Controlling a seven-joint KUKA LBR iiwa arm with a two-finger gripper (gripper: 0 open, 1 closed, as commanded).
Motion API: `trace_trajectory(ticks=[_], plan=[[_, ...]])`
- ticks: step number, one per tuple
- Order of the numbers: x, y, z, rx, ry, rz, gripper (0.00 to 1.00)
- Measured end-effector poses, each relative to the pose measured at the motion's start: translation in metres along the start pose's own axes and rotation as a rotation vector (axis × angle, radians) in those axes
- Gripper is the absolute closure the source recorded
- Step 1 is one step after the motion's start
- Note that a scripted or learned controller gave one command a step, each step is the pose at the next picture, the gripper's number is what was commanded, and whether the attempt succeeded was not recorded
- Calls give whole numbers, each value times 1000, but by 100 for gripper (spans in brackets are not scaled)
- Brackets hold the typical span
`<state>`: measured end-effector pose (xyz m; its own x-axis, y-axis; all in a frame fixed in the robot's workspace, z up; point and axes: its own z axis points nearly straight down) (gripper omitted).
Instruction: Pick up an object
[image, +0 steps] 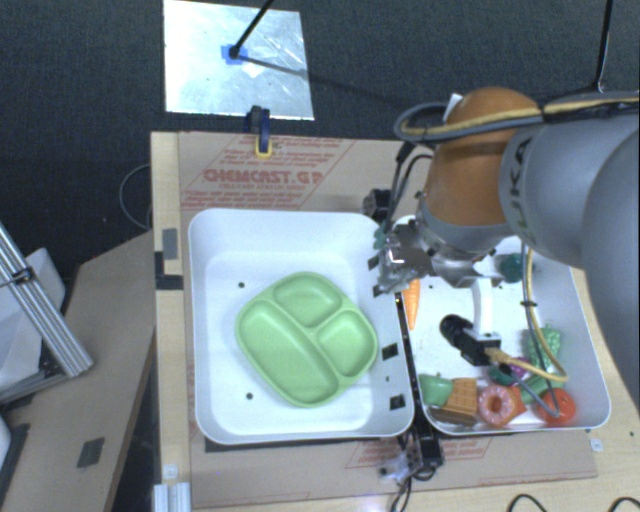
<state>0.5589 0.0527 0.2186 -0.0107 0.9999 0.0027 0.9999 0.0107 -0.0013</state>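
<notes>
1. Carrot (411, 298): a small orange toy carrot lies on the floor of the right bin (432, 352), at about 9 o'clock in that bin and close against the wall it shares with the left bin (220, 300). It points roughly toward 6 o'clock.
2. The end effector (392, 262) hangs over that shared wall, just at 11 o'clock from the carrot. The bulk of the wrist hides it from where I stand, so I cannot tell whether it is clenched or released, and I see nothing in its grasp.
3. The grey arm (570, 190), with its orange band (478, 160), comes in from 3 o'clock and covers the far part of the right bin.
4. Along the 6 o'clock edge of the right bin lies a crowd of toy food: a green piece (435, 386), a brown waffle-like block (462, 400), a pink doughnut (497, 405) and a red tomato (560, 403), packed close together.
5. In the left bin a pale green divided plate (305, 340) lies flat, a little toward 5 o'clock of centre.
6. Both bins sit on a cardboard sheet (265, 176) with red print, which shows at 12 o'clock.
</notes>
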Motion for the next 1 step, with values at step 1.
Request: trace_trajectory(ticks=[1], plan=[[1,-1,-14,-4,-2,4,100]])
